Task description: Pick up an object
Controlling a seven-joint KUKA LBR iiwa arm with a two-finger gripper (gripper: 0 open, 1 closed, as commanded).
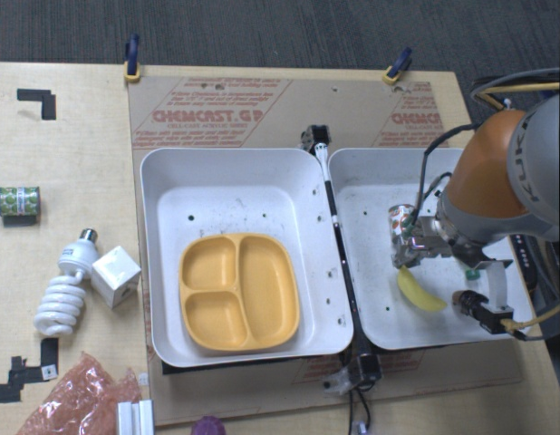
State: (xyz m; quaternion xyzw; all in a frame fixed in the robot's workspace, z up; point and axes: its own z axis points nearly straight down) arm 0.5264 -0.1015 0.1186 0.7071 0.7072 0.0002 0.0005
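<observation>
In the right-hand bin point(371, 320), low against its floor, you have the gripper point(410, 246) down beside a banana point(420, 294), which lies flat toward the front of that bin with its nearer end just under the tool. A small shiny can-like object point(400, 217) sits just behind the gripper, touching or nearly touching it; you cannot tell which from this slant. You also cannot tell how the claw stands, because the wrist and its cabling cover it, so do not count anything as held. To do this step well, settle on one target: the banana looks the safer choice, since it is soft, long and lying clear of the bin wall, while the can is hard and round and would likely roll away. Centre the tool across the banana's narrow width, not along its length, go down until you are close to the floor, and close gently before lifting straight up. Watch that the can is not nudged into the path. The arm point(488, 166) comes in from the right, its orange band over the bin's far right side, with the wrist bent down and leaning left toward the middle of the bin. The left bin point(162, 198) holds a yellow divided tray point(239, 290), well apart from the work.
</observation>
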